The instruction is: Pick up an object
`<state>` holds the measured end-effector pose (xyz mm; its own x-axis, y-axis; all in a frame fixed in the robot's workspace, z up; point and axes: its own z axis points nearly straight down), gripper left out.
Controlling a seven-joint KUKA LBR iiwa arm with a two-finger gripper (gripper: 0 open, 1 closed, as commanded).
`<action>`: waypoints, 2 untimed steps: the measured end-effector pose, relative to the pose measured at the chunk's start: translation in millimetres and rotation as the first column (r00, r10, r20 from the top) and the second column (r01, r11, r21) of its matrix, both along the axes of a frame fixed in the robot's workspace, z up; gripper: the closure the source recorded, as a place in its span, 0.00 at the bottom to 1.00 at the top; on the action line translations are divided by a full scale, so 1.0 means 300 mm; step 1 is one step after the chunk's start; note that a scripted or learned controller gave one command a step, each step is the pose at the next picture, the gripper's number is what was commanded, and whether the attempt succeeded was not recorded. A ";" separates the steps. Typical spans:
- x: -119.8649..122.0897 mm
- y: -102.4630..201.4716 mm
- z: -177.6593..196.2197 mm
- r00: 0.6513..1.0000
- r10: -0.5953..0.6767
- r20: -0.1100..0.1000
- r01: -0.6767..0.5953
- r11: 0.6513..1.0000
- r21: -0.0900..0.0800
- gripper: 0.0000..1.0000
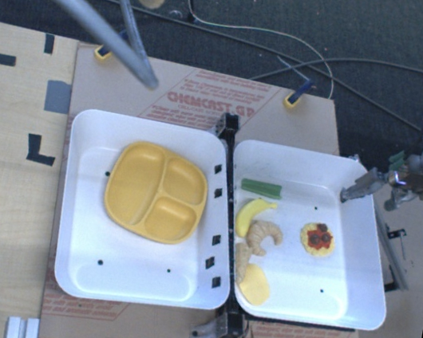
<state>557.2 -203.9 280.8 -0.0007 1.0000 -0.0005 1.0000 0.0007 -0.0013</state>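
The right bin [334,303] holds several toy foods along its left side: a green strip [261,187], a yellow banana [250,214], a tan croissant [266,235] and a pale yellow slice [255,285]. A small round tart with red topping [317,239] lies apart toward the bin's middle right. My gripper [373,194] hovers over the bin's upper right rim, above and to the right of the tart. It is open, with nothing between its fingers.
A yellow divided plate [156,192] lies in the left bin [75,253]. A black divider [223,207] runs between the bins. Grey tubing [78,7] crosses the upper left, and cables trail behind the bins.
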 end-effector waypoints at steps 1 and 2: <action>0.004 -0.033 -0.183 1.000 -0.001 -0.004 0.001 1.000 0.000 0.00; -0.017 -0.011 -0.340 1.000 0.001 -0.005 -0.001 1.000 0.001 0.00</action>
